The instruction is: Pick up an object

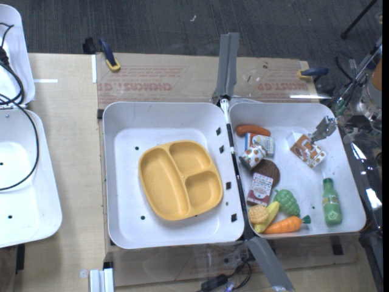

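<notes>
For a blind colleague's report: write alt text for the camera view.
A robot gripper hangs over a small orange-and-white carton in the right bin, which also holds toy food: a sausage, a carrot and a green bottle. The left bin holds a yellow divided plate.

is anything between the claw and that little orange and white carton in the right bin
Nothing visible. The claw hangs right above the carton's upper right edge, and the nearest other thing, the green bottle, lies well below it.
</notes>
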{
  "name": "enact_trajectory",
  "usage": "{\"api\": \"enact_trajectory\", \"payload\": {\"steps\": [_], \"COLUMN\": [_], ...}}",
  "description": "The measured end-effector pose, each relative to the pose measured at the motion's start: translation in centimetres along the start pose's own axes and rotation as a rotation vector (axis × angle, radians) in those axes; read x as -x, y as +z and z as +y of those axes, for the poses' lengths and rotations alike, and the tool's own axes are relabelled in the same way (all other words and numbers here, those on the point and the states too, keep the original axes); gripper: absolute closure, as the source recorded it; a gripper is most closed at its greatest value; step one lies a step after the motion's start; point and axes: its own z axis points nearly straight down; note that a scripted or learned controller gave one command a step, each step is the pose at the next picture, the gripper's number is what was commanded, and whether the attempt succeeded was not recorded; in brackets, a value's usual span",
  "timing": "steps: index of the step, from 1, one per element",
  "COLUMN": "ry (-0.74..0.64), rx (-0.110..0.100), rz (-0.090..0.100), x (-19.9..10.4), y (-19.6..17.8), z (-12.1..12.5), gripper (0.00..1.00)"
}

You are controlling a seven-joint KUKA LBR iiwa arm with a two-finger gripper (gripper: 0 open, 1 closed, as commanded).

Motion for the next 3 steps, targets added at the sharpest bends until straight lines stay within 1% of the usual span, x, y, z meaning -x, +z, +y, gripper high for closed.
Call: {"api": "enact_trajectory", "payload": {"steps": [1,2,3], "ry": [0.074,0.073,0.024], "rx": [0.003,0.003,0.001], "rz": [0.007,0.003,-0.001], "x": [1.1,1.3,-3.7], "y": [13.4,12.4,-0.7], "z": [2.9,2.9,0.7], "gripper": [0.00,1.00,1.00]}}
